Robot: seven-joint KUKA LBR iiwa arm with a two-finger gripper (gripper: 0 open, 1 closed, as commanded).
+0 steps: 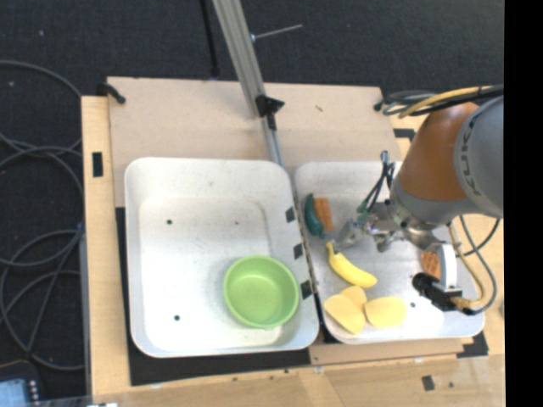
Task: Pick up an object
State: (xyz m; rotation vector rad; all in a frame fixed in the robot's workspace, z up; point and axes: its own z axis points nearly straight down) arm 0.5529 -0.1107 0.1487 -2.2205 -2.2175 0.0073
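Dark carpeted floor (102,24), black cables (34,227) looping at the left, pale wooden bench (187,117), slanted aluminium rail (242,45) rising from its far edge

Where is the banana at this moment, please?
In the camera view the banana lies in the right bin, near that bin's left wall, just above the pale yellow pieces and below the teal and orange object.
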